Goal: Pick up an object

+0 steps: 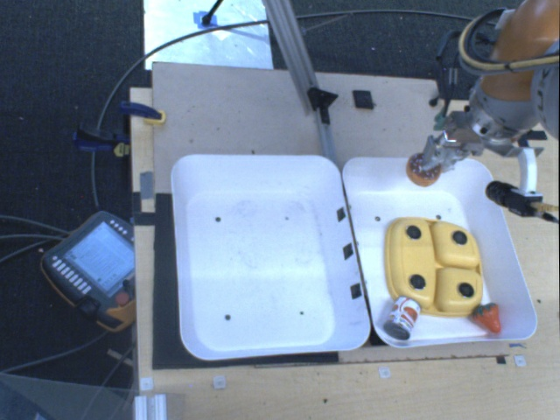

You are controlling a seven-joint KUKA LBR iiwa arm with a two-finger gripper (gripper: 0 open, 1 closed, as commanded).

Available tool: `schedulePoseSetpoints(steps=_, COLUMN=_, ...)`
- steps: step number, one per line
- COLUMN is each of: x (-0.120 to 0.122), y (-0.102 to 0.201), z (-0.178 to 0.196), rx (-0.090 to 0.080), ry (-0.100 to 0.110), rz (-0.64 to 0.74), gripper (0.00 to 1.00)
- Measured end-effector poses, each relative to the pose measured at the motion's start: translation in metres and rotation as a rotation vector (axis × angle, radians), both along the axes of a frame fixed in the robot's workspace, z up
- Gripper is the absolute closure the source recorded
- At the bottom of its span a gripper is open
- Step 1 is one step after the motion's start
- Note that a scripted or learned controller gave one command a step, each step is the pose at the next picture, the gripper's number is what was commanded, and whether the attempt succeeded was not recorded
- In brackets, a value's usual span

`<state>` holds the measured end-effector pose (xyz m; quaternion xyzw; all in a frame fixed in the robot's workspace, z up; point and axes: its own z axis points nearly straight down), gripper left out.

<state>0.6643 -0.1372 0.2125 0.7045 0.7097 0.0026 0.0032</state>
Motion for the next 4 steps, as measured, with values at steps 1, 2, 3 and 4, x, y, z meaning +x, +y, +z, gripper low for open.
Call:
schedulePoseSetpoints(steps=1, x=0.001, y=0.0, z=0.034, rx=0.0, ry=0.002, rz=0.0, gripper=1.0)
schedulePoseSetpoints(steps=2, x=-0.024, y=0.04, z=0.028, rx=0.002, ry=0.007, rz=0.001, gripper=1.0)
schedulePoseSetpoints(steps=3, x=-0.035, y=0.094, z=0.026, rx=0.003, ry=0.008, rz=0.003, gripper=1.0)
schedulePoseSetpoints(steps=4, x=-0.056, y=0.14, z=0.014, rx=0.003, ry=0.01, rz=0.002, gripper=1.0)
